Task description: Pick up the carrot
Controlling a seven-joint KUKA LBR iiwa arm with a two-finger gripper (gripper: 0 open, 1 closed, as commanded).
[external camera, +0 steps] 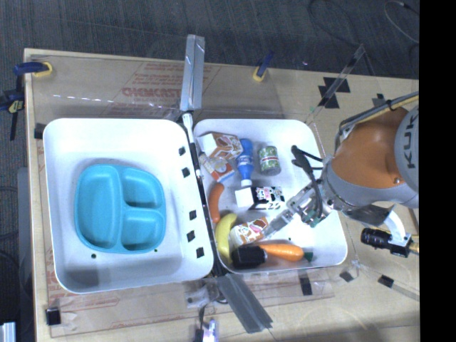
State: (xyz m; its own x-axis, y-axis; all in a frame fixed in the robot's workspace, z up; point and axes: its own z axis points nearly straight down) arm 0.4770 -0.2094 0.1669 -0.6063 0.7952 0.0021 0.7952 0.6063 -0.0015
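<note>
The carrot [282, 250] is orange with a green stub at its right end. It lies flat along the front wall of the right bin [332, 242], with a black block [247, 256] touching its left end. My gripper [293, 213] hangs low in the right bin, just behind and slightly right of the carrot, pointing left toward a small printed packet [251, 230]. Nothing is visibly held in it. The grey arm with its orange band [363, 159] reaches in from the right.
The right bin is crowded: a yellow banana [224, 234], an orange sausage [215, 201], a cow-print carton [268, 197], a blue bottle [246, 159], a green can [268, 159] and a snack box [224, 148]. A blue divided plate [121, 206] lies in the left bin [57, 141].
</note>
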